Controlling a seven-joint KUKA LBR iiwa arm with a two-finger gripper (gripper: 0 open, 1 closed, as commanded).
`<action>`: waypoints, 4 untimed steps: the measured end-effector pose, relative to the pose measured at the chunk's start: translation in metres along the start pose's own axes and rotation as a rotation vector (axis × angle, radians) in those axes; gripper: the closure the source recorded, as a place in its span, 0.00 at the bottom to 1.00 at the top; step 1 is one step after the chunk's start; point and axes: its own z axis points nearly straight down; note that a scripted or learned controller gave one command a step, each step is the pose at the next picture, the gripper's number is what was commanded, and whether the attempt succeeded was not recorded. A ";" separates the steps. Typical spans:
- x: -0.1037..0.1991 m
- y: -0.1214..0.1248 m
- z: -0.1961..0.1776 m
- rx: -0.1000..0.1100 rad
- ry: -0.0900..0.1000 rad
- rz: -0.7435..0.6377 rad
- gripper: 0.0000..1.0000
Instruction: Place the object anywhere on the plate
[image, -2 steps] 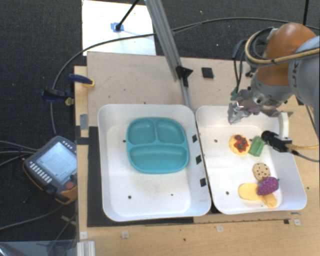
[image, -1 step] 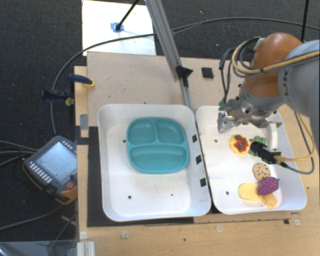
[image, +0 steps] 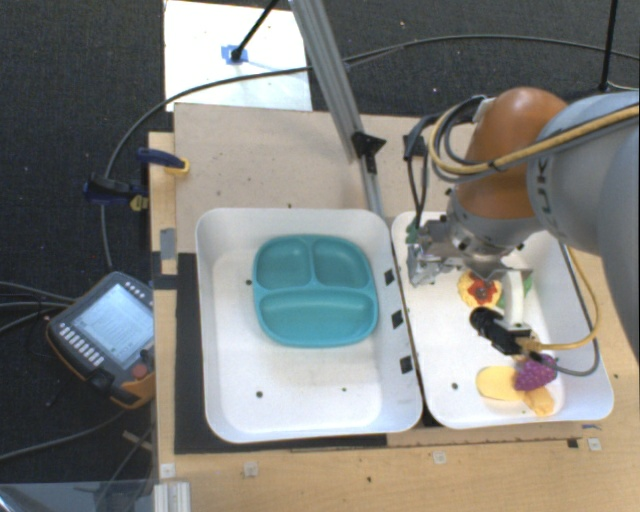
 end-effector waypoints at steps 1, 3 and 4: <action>0.042 -0.029 -0.019 -0.002 0.001 -0.001 1.00; 0.124 -0.080 -0.016 0.001 -0.001 0.002 1.00; 0.111 -0.076 -0.027 -0.004 -0.001 0.008 1.00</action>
